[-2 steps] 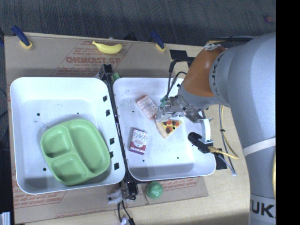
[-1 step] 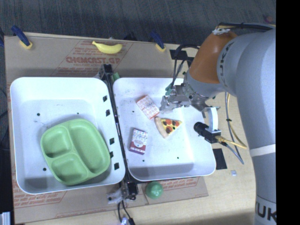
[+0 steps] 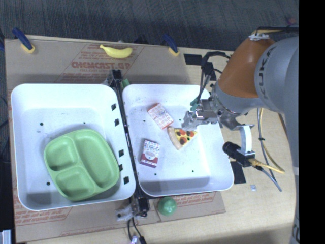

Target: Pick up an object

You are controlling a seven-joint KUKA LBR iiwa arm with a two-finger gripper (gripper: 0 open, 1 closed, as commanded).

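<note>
A: In the right bin [image 3: 213,179], where does the gripper [image 3: 192,120] sit against the target?

B: Low over the bin floor, near the right wall. The pizza slice toy [image 3: 180,136] lies just below and beside it — touching or very close, I cannot tell which. Nothing shows between the fingers, and whether they are spread or closed I cannot tell; the wrist hides them.

A: Neighbours in that bin?

B: A pink-and-white packet [image 3: 160,115] up and to the left of the slice, near but apart. A dark red small box [image 3: 150,153] lower left, also apart. Neither lies across the slice.

A: Elsewhere?

B: The left bin [image 3: 30,105] holds a green divided tray [image 3: 81,162], tilted toward its lower half. On the cardboard — a yellow banana [image 3: 117,50] above the bins, a green ball [image 3: 166,206] below the right bin's front edge. The arm [image 3: 264,70] with its orange band comes in from the right.
</note>
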